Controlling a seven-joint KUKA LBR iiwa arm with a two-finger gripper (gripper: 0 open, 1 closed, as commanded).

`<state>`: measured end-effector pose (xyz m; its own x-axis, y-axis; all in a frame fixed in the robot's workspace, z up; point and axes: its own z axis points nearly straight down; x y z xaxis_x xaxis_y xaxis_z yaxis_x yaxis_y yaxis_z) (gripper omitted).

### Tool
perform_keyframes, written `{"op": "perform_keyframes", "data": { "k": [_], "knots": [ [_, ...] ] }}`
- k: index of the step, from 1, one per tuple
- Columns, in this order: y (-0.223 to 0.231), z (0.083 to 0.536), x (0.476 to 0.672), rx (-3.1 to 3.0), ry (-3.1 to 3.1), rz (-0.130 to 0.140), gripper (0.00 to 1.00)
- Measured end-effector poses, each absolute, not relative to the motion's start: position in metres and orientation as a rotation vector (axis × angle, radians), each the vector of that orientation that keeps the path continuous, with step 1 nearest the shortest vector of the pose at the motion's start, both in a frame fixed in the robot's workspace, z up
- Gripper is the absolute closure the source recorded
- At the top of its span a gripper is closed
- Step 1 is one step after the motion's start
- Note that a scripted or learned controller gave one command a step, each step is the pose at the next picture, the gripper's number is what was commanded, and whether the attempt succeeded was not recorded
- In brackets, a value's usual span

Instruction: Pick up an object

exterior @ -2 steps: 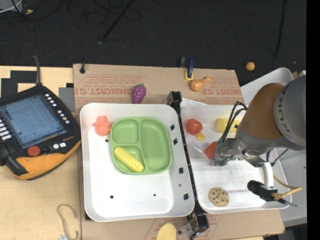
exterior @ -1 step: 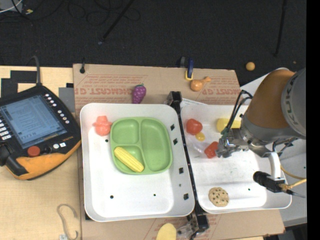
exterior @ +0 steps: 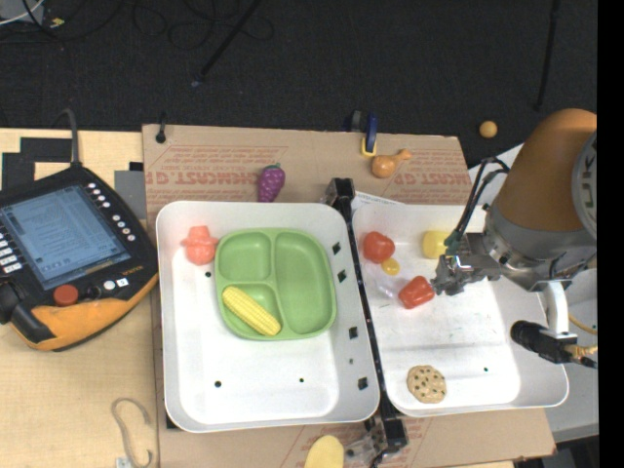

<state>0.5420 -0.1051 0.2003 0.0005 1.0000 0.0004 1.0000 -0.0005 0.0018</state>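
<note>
A glossy red plastic pepper, blocky and tapering, is lying on the smooth white floor of the right bin. The tool is hanging just right of it, nearly touching; whether it is apart or together I cannot tell. A round speckled cookie is sitting nearer the front rim. In the left bin, a ribbed yellow corn cob is resting in a green divided tray.
</note>
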Motion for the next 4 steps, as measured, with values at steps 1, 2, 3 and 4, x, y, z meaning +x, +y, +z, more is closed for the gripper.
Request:
{"op": "perform_keyframes", "data": {
  "k": [1,2,3,4],
  "knots": [
    [-0.106,0.229,0.542,2.222,2.221,0.002,1.0],
    [-0.063,0.232,0.547,2.22,2.226,0.0,1.0],
    [-0.014,0.218,0.55,2.222,2.227,-0.003,1.0],
    [0.002,0.231,0.553,2.222,2.224,-0.001,1.0]
  ]
}}
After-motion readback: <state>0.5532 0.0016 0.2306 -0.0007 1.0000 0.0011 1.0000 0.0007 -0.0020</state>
